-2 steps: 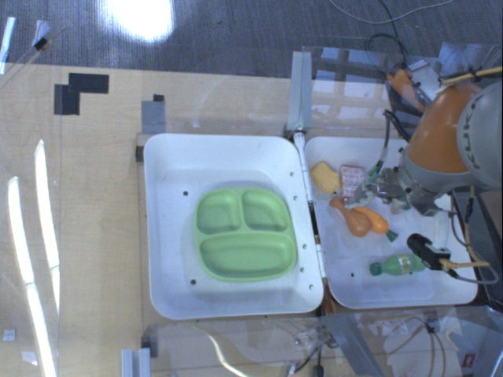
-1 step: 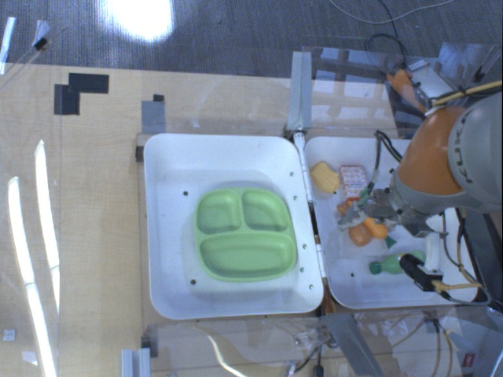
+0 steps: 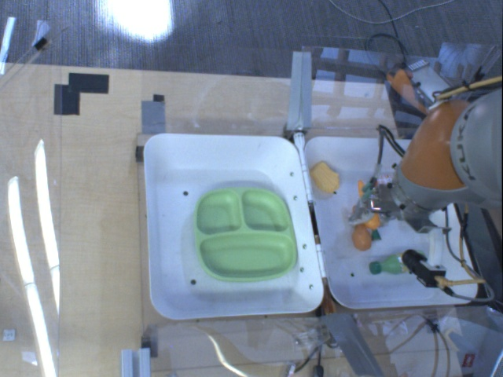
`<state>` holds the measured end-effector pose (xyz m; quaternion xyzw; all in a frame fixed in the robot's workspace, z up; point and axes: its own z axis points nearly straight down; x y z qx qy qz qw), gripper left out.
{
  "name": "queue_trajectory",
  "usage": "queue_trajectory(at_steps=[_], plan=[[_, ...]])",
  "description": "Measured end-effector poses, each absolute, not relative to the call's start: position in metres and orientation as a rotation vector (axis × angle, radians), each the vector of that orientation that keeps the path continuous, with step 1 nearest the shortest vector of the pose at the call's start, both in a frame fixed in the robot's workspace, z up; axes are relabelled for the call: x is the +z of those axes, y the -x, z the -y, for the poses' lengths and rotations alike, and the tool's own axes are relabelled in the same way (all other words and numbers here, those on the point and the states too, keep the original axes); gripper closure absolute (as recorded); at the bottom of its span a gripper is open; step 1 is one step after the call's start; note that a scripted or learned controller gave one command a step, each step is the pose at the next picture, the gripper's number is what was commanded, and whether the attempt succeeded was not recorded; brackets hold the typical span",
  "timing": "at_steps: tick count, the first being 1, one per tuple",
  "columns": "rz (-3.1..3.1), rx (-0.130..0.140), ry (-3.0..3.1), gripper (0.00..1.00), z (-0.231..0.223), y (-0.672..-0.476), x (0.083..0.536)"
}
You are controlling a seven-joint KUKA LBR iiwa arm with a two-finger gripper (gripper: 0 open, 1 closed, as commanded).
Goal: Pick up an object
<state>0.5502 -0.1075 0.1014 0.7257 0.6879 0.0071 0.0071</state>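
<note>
My gripper [image 3: 369, 210] low in right bin [image 3: 342, 285], just above orange object [image 3: 361, 239]; finger state indiscernible.

A pale wooden bench [image 3: 86, 234] meets dark grey carpeted floor [image 3: 236, 22] along the top. A bright patch of light [image 3: 137, 6] glares on the carpet. Black cable [image 3: 377, 6] loops across the floor at upper right.
</note>
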Motion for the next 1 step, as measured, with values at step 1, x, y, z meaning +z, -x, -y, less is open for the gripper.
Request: queue_trajectory(at_steps=[1], plan=[[-2.183,0.009,-2.25,1.0,0.0561,-0.6073,0.2078]])
